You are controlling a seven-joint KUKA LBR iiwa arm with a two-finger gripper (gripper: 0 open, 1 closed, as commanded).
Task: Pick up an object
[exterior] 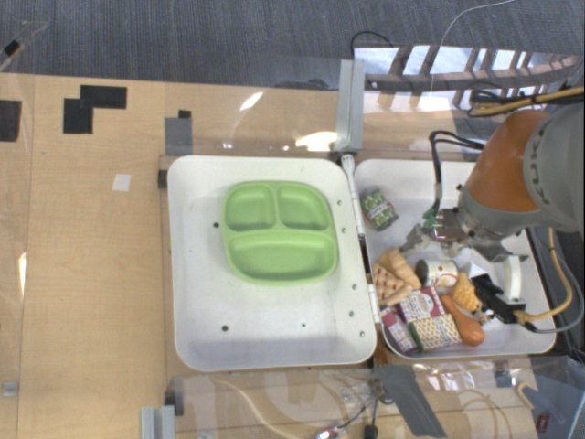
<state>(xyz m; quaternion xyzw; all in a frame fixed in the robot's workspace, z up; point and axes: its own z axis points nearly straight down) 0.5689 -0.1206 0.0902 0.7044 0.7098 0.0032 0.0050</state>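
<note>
The right bin (pixel 411 179) holds several small objects. A green packet (pixel 377 208) lies near its left wall. A tan wedge like a pizza slice (pixel 393 278), a small white can (pixel 437 273), a yellow ridged piece (pixel 465 293), an orange carrot-like piece (pixel 467 325) and a red-and-white packet (pixel 426 324) crowd the front. My gripper (pixel 440 234) hangs low over the bin's middle, just above the white can, and the grey wrist and orange band (pixel 505 166) hide much of it.
The left bin (pixel 196 318) holds a green three-compartment plate (pixel 278 231) in its middle. A metal divider (pixel 349 108) stands between the bins at the back. Cables (pixel 539 309) run along the right bin's right side.
</note>
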